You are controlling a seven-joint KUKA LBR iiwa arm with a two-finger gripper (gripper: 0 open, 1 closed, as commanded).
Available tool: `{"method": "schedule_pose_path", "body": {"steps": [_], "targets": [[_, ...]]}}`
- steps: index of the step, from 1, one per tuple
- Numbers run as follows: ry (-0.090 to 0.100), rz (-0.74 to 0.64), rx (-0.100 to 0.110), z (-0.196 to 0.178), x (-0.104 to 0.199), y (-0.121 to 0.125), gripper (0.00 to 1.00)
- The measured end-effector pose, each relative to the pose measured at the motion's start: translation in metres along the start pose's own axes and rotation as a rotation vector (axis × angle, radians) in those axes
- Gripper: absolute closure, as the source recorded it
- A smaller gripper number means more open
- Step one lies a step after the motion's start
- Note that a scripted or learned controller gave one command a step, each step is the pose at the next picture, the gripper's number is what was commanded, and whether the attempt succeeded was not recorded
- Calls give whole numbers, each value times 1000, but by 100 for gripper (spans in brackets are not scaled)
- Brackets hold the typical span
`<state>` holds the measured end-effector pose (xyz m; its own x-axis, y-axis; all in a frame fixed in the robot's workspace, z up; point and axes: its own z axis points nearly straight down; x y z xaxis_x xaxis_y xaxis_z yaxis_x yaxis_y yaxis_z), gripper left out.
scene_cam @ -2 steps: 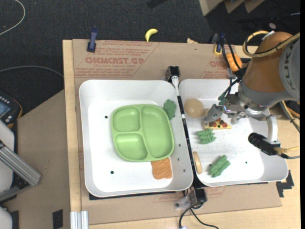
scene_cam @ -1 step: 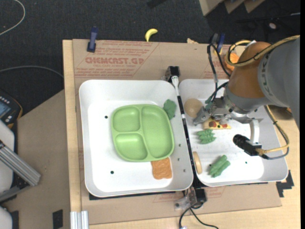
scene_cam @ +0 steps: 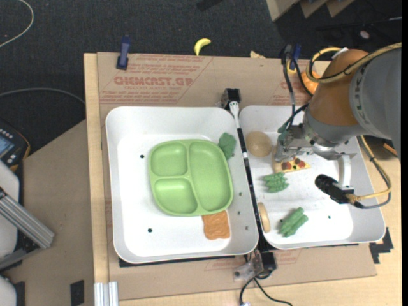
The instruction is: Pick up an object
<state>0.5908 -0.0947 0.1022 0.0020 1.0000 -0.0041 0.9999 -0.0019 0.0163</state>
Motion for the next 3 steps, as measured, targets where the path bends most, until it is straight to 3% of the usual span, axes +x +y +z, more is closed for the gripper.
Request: {"method": "schedule_pose_path", "body": {"steps": [1,2,3], "targets": [[9,-13,7,-89,104,-20,100],[7,-8,20,-84,151,-47,100],[11,-10,-3,-288,209,-60,100]]}}
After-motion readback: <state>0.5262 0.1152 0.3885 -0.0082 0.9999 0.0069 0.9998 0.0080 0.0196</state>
